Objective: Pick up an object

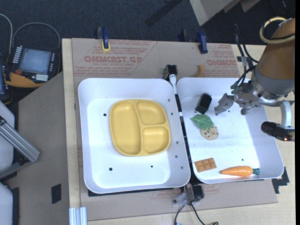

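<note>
Tool (228, 103): two-finger unit on the grey arm with orange band, reaching in from the right and hanging over the upper part of the right bin (267, 146). Its fingers stand apart, with bare bin floor visible between them; nothing is held.

Task status: judged not yet done. No object is lifted; all candidates lie on the bin floor. Approach, closing on an item and lifting remain.

Candidates, nearest first:
- Black block (203, 103), just left of the tool, near the bin's upper left wall.
- Green leaf-shaped piece (202, 121), below the block.
- Speckled cookie (209, 133), touching the leaf's lower edge.
- Brown cracker (205, 164), near the front left corner.
- Carrot (239, 171), lying flat along the front wall.

Obstructions: judged few. The leaf and cookie overlap, so a grasp on one may disturb the other; the carrot and cracker sit close to the walls, leaving little finger room.

Other items: left bin (93, 139) carrying a yellow divided plate (139, 126); a handheld pendant (33, 62) off the surface, at upper left; blue clamps (105, 37) on the board's far edge.
</note>
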You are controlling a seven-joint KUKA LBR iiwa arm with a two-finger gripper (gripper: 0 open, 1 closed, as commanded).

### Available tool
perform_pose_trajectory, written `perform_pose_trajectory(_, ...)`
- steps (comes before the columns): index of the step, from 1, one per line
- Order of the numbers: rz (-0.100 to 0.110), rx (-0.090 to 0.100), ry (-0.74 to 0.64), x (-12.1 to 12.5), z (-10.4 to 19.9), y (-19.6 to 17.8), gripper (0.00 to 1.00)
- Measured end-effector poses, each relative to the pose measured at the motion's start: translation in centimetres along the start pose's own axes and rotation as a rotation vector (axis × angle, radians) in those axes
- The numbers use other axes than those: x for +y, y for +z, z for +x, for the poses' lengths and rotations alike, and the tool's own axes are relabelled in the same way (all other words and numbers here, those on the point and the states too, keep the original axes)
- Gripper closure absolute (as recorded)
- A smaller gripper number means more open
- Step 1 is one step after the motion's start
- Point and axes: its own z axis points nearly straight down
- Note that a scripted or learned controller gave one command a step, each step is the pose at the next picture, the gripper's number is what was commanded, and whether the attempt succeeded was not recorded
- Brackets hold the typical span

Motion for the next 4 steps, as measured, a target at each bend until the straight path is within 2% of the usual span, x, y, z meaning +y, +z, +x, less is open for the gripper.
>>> perform_pose_trajectory(1, -0.013, -0.002, -0.003, 0.3, 0.0, -0.7, 0.00)
perform_pose_trajectory(2, -0.006, 0.000, -0.002, 0.1, -0.1, 5.7, 0.00)
perform_pose_trajectory(3, -0.025, -0.001, 0.001, 0.6, -0.1, 10.5, 0.00)
perform_pose_trajectory(4, -0.030, -0.003, -0.002, 0.7, -0.1, 9.1, 1.00)
